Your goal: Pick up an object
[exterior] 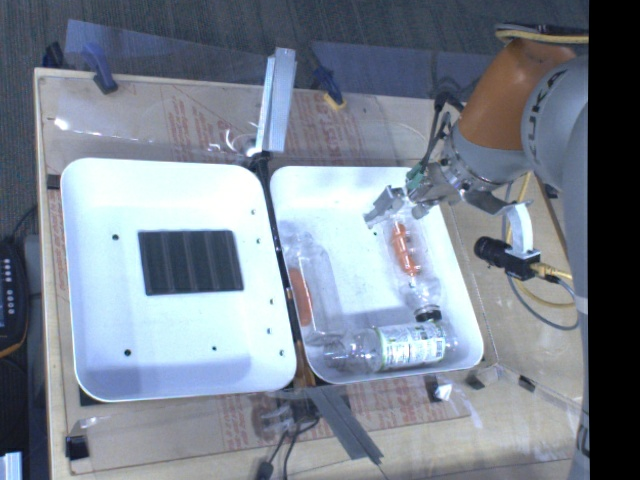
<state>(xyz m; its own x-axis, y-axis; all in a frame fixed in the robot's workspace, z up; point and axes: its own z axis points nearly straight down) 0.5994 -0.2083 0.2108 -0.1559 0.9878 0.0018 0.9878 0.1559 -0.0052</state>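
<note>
Right bin [345,183], smooth white plastic, held three clear bottles: bottle A [408,260] with orange insert by the right wall, bottle B [305,278] along the left wall, labelled bottle C [400,348] at the near edge. My pincer [395,205] hovered at A's top; couldn't tell its spread.

Bins [100,183]: smooth white plastic | bottles [400,348]: clear glossy plastic | tabletop [150,118]: pale wood under clear sheet
</note>
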